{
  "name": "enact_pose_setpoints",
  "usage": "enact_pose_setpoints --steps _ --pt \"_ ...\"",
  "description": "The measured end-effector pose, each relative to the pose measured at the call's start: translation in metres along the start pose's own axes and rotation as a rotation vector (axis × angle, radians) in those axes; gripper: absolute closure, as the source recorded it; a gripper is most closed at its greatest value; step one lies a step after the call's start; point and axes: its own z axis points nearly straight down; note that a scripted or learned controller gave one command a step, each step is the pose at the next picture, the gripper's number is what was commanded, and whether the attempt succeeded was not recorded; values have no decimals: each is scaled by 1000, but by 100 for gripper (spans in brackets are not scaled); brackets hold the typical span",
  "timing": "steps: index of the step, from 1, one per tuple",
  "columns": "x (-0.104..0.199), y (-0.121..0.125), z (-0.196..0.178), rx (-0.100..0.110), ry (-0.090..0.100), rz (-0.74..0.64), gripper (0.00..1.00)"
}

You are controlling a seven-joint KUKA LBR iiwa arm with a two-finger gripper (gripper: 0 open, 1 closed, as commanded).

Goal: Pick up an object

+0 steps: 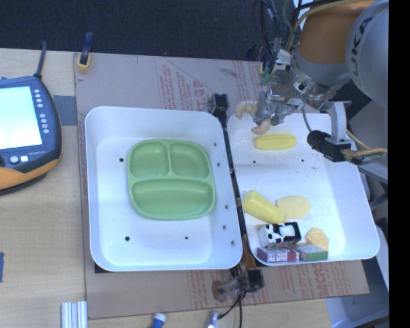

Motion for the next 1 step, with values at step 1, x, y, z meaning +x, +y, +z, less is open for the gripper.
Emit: enact_pose_setpoints --steps 1 --pt "58 -22 24 3 -1 -1 100"
